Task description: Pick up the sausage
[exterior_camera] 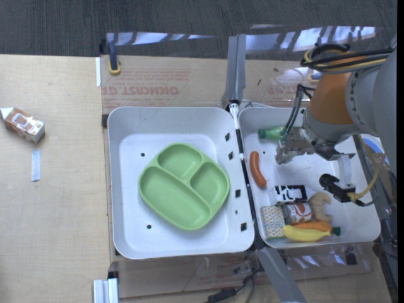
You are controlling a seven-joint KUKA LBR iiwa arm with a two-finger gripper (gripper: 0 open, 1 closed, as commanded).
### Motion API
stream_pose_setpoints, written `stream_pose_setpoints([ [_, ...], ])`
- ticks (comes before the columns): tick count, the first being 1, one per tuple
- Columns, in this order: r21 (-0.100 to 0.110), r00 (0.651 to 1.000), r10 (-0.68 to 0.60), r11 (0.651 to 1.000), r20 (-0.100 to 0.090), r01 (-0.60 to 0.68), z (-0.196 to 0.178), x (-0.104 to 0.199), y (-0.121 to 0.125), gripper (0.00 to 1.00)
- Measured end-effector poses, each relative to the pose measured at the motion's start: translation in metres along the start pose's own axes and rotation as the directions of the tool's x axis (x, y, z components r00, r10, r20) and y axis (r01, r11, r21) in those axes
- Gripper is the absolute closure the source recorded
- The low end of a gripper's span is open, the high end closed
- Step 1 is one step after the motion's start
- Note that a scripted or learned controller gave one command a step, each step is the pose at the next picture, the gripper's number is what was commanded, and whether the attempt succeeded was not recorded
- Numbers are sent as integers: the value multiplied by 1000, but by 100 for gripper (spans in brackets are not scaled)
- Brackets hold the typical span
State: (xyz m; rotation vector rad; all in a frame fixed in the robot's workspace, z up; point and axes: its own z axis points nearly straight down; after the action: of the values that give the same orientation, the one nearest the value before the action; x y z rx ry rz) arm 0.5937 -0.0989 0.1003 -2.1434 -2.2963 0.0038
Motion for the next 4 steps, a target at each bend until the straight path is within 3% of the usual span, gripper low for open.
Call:
stream_pose_setpoints([
  [1,0,1000,0,1000,0,0,0,0,0,0],
  [2,1,999,45,999,-1,-45,9,6,-38,0],
  [3,0,994,105,994,0,-105,9,-1,-15,0],
  [4,-2,1000,-17,1000,1,17,8,4,13,0],
])
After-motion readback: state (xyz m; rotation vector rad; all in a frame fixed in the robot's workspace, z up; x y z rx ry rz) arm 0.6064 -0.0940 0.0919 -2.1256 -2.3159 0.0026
